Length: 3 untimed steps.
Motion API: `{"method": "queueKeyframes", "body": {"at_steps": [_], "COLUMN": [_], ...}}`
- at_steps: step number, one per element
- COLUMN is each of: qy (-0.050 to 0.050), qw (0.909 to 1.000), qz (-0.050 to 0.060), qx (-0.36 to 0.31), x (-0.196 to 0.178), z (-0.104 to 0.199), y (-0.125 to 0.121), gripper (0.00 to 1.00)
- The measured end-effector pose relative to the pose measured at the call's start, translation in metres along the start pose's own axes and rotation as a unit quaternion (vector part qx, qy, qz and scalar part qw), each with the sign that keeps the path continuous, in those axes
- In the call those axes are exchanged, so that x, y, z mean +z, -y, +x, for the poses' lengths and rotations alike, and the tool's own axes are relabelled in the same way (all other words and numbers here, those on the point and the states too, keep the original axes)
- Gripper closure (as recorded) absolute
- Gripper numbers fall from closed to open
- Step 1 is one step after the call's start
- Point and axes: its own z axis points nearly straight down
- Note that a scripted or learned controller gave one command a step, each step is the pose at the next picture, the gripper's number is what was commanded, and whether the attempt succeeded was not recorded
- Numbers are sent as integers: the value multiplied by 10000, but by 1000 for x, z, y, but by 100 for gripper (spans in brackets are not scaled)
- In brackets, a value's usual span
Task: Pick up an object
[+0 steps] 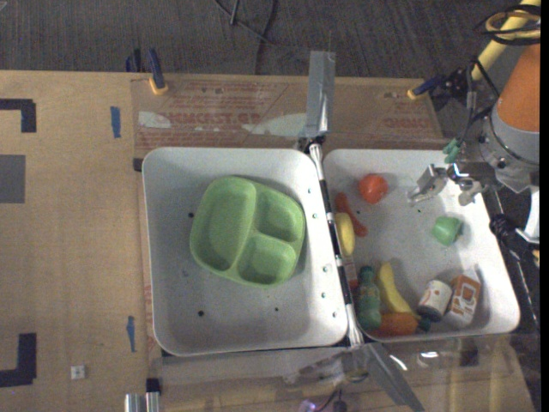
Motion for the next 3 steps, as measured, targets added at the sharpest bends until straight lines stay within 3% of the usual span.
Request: {"method": "queueKeyframes", "body": {"at_steps": [1, 2, 3], "qy": [2, 2, 3], "qw": [10000, 10000, 9978], "qz": [-15, -14, -6], "qx": [2, 3, -659], "x": [-10, -10, 132], "z": [0, 0, -15], "y": [-1, -1, 40], "gripper": [100, 0, 0]}}
